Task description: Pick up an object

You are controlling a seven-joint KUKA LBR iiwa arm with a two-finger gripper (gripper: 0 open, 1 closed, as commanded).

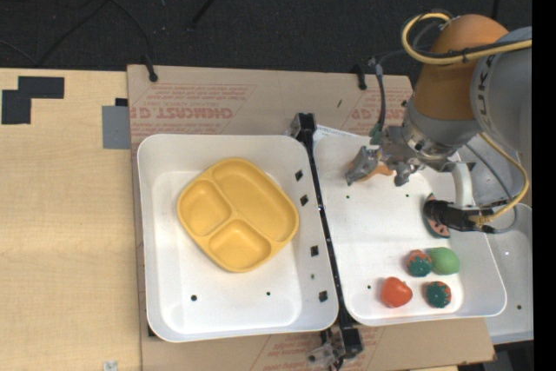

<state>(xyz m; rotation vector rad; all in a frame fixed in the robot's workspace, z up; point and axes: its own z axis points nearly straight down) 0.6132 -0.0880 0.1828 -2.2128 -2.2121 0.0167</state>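
Four small objects, among them a red one (396,292), lie in the right bin's (365,274) near corner, well apart from my gripper (380,166), whose fingers stand spread over something orange between them.

The bench (61,221) has a pale wood-grain top, with dark and grey patches near its far left edge. A sheet of brown cardboard (226,104) with red print lies flat on it. Two shallow white bins rest on the cardboard side by side — the left bin (165,291) and the right bin (373,230) — touching along a black divider strip (317,213).
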